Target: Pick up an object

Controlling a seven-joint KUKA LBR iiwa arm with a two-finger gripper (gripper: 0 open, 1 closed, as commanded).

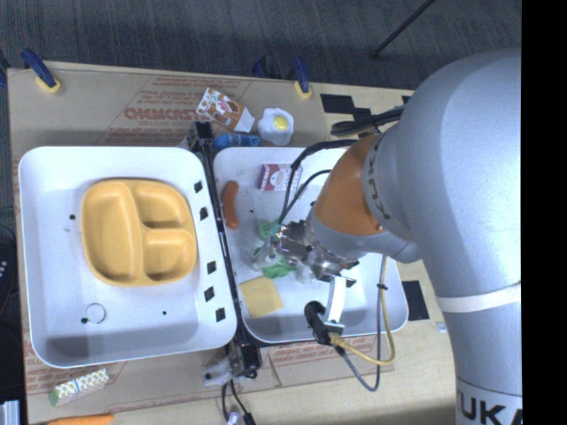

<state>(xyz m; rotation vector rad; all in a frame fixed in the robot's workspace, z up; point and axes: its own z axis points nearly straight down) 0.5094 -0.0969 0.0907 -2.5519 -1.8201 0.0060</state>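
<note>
gripper (276,248) low over green object (268,231) in right bin (390,312), probably to grasp; yellow slice (260,297) at six o'clock.

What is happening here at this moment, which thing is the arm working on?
The grey arm reaches into the right bin. Its gripper is low over a green object, beside the yellow slice and the hot dog. I cannot tell whether anything is grasped. The left bin holds a yellow divided tray.

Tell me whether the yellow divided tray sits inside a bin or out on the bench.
Inside. The yellow divided tray lies flat on the floor of the left bin, with white rim all round it.
</note>
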